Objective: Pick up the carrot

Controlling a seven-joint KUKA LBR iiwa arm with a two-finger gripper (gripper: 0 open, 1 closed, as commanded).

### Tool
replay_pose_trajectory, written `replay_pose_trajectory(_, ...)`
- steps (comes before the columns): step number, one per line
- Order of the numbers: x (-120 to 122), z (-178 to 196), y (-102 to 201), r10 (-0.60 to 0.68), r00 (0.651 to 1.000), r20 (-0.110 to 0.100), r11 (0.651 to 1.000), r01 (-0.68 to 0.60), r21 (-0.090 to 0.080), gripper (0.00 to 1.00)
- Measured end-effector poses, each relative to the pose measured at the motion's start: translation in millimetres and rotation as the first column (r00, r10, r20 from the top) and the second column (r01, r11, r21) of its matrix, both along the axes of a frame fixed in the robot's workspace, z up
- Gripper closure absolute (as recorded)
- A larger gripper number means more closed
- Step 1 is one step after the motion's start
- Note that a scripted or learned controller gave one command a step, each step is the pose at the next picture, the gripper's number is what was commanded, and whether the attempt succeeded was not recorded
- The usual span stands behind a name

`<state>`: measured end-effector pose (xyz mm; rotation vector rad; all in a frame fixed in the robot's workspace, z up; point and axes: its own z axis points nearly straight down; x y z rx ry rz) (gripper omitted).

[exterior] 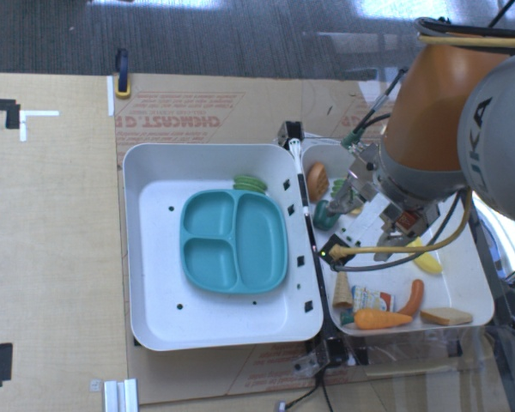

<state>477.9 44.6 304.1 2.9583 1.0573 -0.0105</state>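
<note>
The orange carrot [380, 319] lies at the front of the right bin [485, 292], pointing right with its green end to the left. The grey and orange arm hangs over the back half of that bin. My gripper [342, 199] sits low at the bin's left side, above a teal object [324, 218] and well behind the carrot. The wrist and cables cover much of the gripper.
Around the carrot are a waffle cone [341, 288], a small packet [374, 299], a red sausage [414, 296] and a bread slice [446, 317]. A yellow banana [427, 262] and brown roll [317, 180] lie farther back. The left bin [146, 256] holds a teal divided plate [234, 240] and a green pod [250, 183].
</note>
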Motion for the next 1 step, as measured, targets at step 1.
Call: replay_pose_trajectory(1, -1.3, -142.7, 58.3, -0.002, 1.000, -0.002, 1.000, 0.002, 0.001, 0.00)
